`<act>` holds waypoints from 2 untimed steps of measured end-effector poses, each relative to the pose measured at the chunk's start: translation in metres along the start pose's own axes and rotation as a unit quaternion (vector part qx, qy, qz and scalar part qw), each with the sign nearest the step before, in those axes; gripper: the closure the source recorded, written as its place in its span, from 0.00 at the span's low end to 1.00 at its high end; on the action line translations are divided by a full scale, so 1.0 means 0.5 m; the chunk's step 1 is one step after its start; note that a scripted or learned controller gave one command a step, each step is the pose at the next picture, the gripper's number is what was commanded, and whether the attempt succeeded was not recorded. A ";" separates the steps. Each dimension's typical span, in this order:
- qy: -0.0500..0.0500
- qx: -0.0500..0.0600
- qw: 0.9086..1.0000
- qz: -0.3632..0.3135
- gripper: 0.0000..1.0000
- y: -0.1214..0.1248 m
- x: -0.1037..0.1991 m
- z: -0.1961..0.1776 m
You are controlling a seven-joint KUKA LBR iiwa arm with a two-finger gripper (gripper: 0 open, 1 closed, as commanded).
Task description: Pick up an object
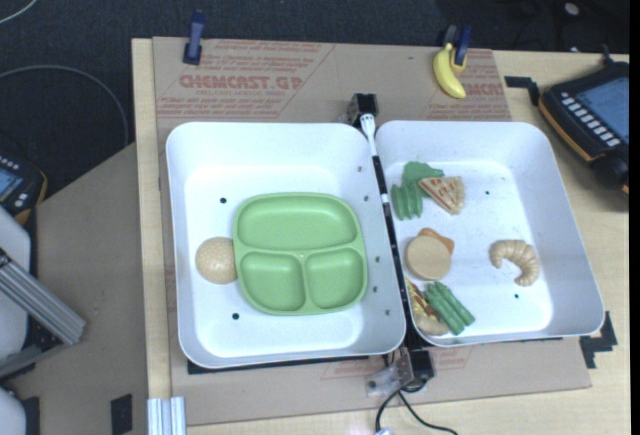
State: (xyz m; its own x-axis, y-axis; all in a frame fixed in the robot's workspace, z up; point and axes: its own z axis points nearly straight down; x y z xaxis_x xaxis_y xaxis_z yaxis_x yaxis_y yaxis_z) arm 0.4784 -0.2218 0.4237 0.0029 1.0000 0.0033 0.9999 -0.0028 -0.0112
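On the left bin (pixel 190 173): green tray (pixel 298 252) with three compartments, a round bun (pixel 215 260) touching its left edge. Right bin (pixel 560 213): green beans (pixel 408 193) beside a sandwich wedge (pixel 443 192) at top; round bread (pixel 429 255) mid-left; croissant (pixel 516 260) at right; more beans (pixel 447 307) over a yellowish item near the front. Banana (pixel 449 74) lies on the bench behind. Gripper state: cannot tell.
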 end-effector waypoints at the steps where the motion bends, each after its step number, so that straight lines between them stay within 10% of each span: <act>1: 0.000 -0.002 1.000 -0.002 1.00 0.003 0.049 0.165; 2: 0.001 0.000 1.000 0.000 1.00 0.003 0.007 0.571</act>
State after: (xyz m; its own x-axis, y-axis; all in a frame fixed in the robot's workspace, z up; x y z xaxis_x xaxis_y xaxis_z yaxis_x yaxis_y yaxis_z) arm 0.4765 -0.2176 0.1380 0.0027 1.0000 0.0050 0.9999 -0.0026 -0.0122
